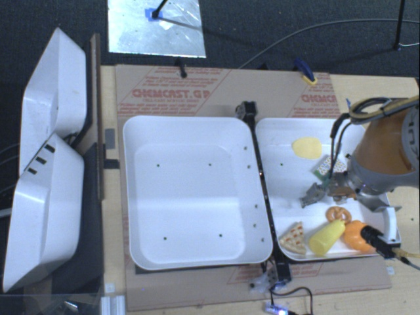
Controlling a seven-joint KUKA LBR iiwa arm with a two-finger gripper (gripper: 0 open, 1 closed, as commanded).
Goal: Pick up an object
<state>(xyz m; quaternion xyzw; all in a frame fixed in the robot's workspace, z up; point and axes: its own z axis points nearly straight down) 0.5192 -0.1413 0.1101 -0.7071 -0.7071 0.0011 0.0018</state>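
Yellow bottle [327,237] lies slantwise, top toward upper right; gripper [315,195] state unclear.

My worktop [108,254] is pale wood, and a brown cardboard sheet [216,90] with red lettering lies flat on it. Taking that sheet as my landmark: two shallow white bins rest directly on it, side by side and touching, the left bin [190,189] over its middle, the right bin [279,169] toward its right end. A blue and yellow clamp [305,72] sits at the sheet's far edge, beyond the right bin.
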